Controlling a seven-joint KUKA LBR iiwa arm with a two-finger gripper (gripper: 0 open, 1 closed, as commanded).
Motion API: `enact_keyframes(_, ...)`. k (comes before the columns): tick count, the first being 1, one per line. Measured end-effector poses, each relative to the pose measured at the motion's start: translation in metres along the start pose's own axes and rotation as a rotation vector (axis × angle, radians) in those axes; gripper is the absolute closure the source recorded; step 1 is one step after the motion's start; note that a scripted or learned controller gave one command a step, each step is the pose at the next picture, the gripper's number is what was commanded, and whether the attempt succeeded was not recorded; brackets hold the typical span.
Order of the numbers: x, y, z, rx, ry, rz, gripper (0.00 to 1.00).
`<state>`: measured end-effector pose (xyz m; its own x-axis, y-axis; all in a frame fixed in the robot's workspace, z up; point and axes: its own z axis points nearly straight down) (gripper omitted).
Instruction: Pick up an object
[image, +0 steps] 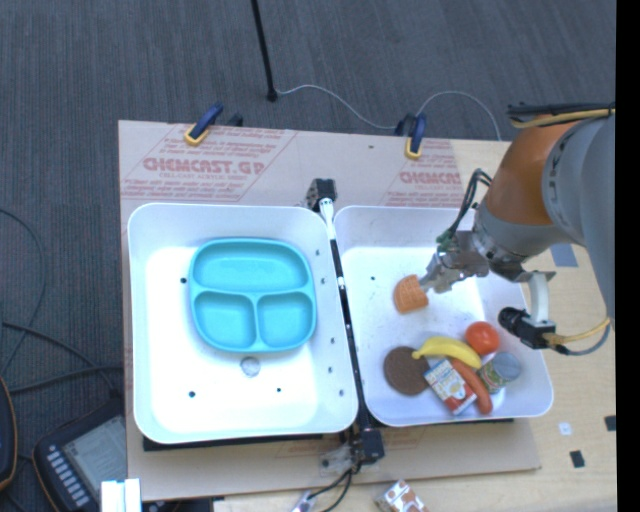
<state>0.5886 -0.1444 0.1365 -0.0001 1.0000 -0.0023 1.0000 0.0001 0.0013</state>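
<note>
An orange food toy (409, 295) lies in the upper left part of the right white bin (385, 225). My gripper (431, 281) reaches in from the right and sits right at the toy's upper right edge, touching or nearly touching it. Whether the toy is gripped is not clear from this angle. At the bin's lower right lie a yellow banana (449, 350), a red tomato (482, 337), a brown round disc (404, 369), a small red-and-white carton (449, 385) and a grey round piece (507, 368).
The left white bin (160, 380) holds a blue divided plate (252, 295) and a small clear piece (250, 367). A black bracket (322, 190) sits at the top of the ridge between the bins. Two clamps (204, 122) (415, 137) grip the cardboard's far edge.
</note>
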Motion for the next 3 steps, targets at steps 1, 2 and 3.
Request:
enact_keyframes(1, 0.0, 0.0, 0.0, 0.002, 0.0, 0.0, 0.0)
enact_keyframes(2, 0.025, -0.039, 0.049, -0.005, -0.001, 0.001, 0.0)
enact_keyframes(3, 0.015, 0.056, 0.049, -0.007, -0.001, -0.002, 0.0)
